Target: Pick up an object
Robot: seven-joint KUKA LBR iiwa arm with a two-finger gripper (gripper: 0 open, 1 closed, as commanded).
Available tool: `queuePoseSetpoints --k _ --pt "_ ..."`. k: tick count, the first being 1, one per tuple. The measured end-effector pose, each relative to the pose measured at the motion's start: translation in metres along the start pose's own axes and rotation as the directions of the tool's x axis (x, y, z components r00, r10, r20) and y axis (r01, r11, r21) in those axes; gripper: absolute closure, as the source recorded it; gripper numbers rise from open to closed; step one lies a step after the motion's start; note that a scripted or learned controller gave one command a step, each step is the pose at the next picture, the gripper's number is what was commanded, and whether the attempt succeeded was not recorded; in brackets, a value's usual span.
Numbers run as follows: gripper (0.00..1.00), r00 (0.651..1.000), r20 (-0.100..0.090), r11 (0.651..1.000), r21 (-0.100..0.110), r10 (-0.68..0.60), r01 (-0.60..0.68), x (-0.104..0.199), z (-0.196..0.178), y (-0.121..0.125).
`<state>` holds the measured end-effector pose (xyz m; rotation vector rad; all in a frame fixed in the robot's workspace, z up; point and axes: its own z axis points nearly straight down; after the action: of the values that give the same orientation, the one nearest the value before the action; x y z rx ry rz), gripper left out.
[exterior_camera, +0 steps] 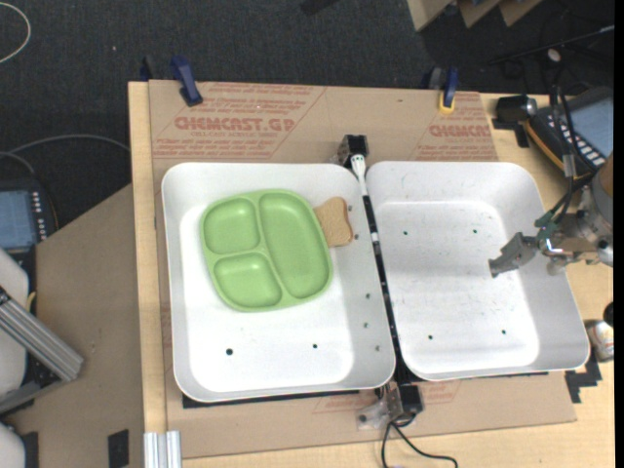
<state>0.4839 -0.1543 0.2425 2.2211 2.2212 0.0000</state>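
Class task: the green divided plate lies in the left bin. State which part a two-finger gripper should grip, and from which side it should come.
Grip the thin raised rim of the green divided plate, probably its lower-left edge, coming down from above. The plate lies flat and is far too wide to span. The tan piece touches its upper-right edge, so that side looks crowded. The gripper sits over the right bin.

A brown board-topped bench [292, 115] carries two white bins, left [195, 349] and right [468, 188], touching side by side.

Red "CHEMCAST GP" lettering, repeated across the brown protective board [292, 115] beneath the bins.
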Motion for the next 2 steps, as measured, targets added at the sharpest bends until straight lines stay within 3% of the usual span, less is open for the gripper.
queuePoseSetpoints --k 1,2 --pt "1.0 1.0 0.002 1.0 -0.003 -0.001 0.001 0.0 -0.011 0.001" --pt "1.0 1.0 0.009 1.0 -0.023 -0.002 0.003 -0.026 -0.193 0.061"
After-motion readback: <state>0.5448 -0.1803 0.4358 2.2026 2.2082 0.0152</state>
